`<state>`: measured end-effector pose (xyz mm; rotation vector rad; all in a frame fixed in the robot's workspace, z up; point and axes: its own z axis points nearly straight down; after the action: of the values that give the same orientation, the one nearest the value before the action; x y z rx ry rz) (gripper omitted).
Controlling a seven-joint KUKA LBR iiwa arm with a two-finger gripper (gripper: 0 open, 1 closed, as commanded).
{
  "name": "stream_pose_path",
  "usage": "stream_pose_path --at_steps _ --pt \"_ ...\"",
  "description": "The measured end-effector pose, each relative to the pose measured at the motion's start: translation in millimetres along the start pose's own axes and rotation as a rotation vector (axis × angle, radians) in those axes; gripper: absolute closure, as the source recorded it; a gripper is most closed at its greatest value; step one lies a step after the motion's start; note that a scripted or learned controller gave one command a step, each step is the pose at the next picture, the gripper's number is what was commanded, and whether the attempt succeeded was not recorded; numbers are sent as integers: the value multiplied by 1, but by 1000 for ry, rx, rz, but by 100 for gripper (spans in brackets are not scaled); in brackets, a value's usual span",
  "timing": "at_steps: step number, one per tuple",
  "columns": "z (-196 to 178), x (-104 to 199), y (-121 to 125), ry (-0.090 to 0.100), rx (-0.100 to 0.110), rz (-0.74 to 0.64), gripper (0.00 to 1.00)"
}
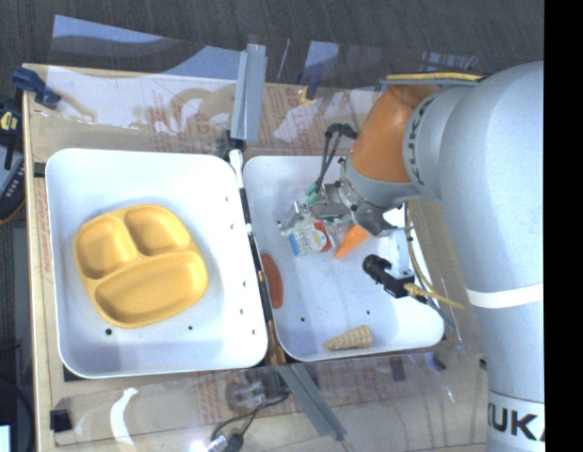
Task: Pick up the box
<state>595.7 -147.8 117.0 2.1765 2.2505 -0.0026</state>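
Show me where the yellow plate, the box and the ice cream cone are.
yellow plate [140, 264], camera view, the ridge between its compartments.
box [308, 241], camera view, its printed top face.
ice cream cone [351, 338], camera view, its middle.

One fixed camera, mounted above the tabletop [131, 111], looking down at a slant. Both white bins sit in frame: left bin [65, 252] fully visible, right bin [319, 309] beside it, partly covered by the grey arm [489, 158] entering from the right. Moderate range.
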Motion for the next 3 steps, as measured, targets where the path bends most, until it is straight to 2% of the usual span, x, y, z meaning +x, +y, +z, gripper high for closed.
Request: stream_pose_path --at_steps 1,2,3 --pt "20 -19 3 8 0 -134 0" --pt "9 -20 4 5 -4 -139 100" --pt "9 -20 4 4 -4 -139 0"
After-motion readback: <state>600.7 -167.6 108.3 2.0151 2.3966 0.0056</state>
